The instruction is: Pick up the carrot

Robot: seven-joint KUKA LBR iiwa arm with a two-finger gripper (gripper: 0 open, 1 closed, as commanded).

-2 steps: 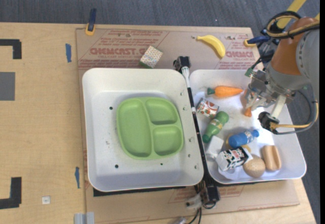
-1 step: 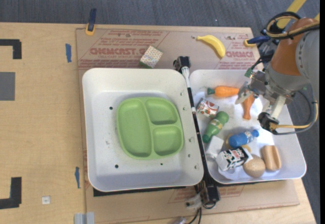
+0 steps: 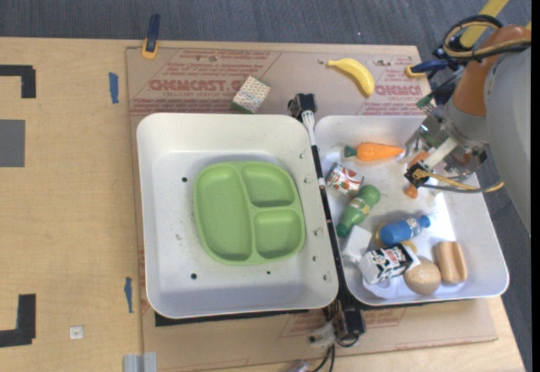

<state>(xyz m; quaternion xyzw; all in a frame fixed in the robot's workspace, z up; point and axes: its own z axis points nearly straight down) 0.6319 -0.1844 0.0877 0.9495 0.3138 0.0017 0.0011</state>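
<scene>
Over the right bin (image 3: pixel 494 273) I hang my gripper (image 3: pixel 419 169), reaching in from the right side, low near the bin's upper right part; from this slant I cannot tell how it is set, since my wrist and its cables cover it. Just beside me, toward the left, the carrot (image 3: pixel 379 152) lies flat on the bin floor with its green end pointing left, apart from my gripper and not held. Below it sit a small red and white can (image 3: pixel 344 180), a green bottle (image 3: pixel 358 209), a blue bottle (image 3: pixel 402 230), a black and white carton (image 3: pixel 388 263), a tan roll (image 3: pixel 423 278) and a hot dog bun (image 3: pixel 451 261). Across the divider, the left bin (image 3: pixel 160 142) bears a green divided plate (image 3: pixel 250 212). Beyond the bins, a banana (image 3: pixel 353 73) and a small patterned cube (image 3: pixel 251 94) rest on the cardboard.
</scene>
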